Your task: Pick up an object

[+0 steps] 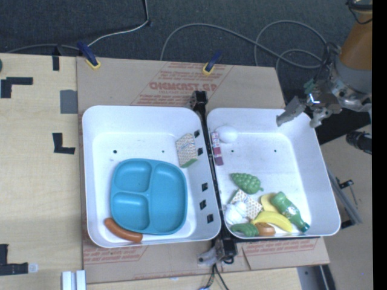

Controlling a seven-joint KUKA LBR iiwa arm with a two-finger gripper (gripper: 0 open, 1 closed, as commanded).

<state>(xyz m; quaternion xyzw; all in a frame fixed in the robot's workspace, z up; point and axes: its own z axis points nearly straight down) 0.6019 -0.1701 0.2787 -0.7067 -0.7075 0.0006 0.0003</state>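
Cardboard-covered tabletop [121, 89], two white bins | hand [300, 109] above right bin's [314, 162] far corner, grip state cannot tell, nothing held | toy pile near front: banana [272, 219] light, stiff, smooth; grasp across its middle.

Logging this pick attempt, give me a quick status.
Pincer above right bin's far right corner, holding nothing. Toys, including banana, piled at near end. Nothing in the way.

The arm [357, 47] ran off the right edge, so most of it was cut away. The blue plate [149, 196] covered one end of the sausage [124, 231]. A small heap [245, 209] by the banana [273, 220] was too jumbled to tell apart.
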